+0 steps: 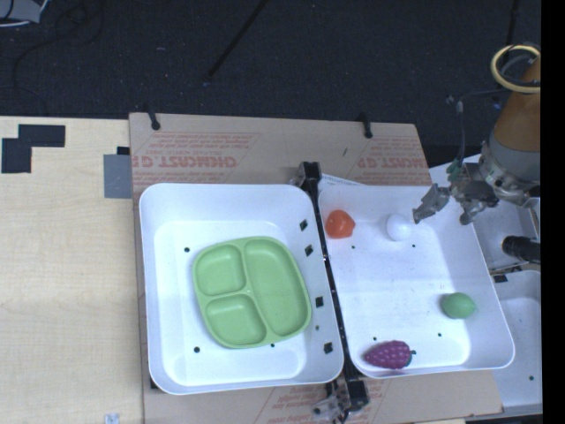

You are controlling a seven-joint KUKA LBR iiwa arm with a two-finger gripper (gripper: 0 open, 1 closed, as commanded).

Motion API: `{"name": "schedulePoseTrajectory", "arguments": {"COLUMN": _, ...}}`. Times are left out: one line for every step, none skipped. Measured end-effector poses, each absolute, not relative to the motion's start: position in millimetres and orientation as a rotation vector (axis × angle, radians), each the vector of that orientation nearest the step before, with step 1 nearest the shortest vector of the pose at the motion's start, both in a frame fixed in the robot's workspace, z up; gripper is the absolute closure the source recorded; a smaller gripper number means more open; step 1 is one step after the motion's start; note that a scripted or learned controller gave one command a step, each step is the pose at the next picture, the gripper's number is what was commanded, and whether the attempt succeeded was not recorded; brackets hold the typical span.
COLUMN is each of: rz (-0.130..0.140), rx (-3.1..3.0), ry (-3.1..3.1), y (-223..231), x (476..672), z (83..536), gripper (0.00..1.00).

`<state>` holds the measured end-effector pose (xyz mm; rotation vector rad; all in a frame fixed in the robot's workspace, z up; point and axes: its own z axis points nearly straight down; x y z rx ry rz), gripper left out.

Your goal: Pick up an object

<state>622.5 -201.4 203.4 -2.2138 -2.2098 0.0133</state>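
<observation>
Hovering at the upper right of the frame, the gripper [448, 206] sits over the top right corner of the right bin [481, 263], and we read its fingers as spread apart with nothing between them: one dark fingertip points down-left toward the bin floor, the other sits further right, near the bin's edge.

Working outward from there, the closest thing to us is the white ball [399, 228], lying just beside the left fingertip, a little below and to the left of it in the frame. We cannot say whether the tip touches it; they look narrowly apart. The ball is round, so no long axis matters for the approach. Further left along the same upper edge of the bin lies the orange object [340, 224], close to the divider between the bins. Down the right side of the bin sits the green ball [458, 306], and near the lower edge lies the purple grape bunch [388, 354], its long axis running left to right.

The left bin [168, 237] holds only a green divided plate [252, 291], well apart from the gripper.

We judge the white ball the likeliest target: the coming move turns on shifting the open fingers slightly down-left until they straddle it.
</observation>
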Motion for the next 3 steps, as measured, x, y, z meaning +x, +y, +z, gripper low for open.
{"name": "schedulePoseTrajectory", "arguments": {"rz": 0.002, "rx": -2.220, "ry": -2.220, "y": -201.4, "x": 625.5, "z": 212.1, "gripper": 0.00}}
{"name": "schedulePoseTrajectory", "arguments": {"rz": 0.006, "rx": -2.213, "ry": -2.220, "y": -194.3, "x": 624.7, "z": 149.1, "gripper": 0.00}}
{"name": "schedulePoseTrajectory", "arguments": {"rz": 0.005, "rx": -2.217, "ry": -2.218, "y": -192.8, "x": 613.5, "z": 96.6, "gripper": 0.00}}
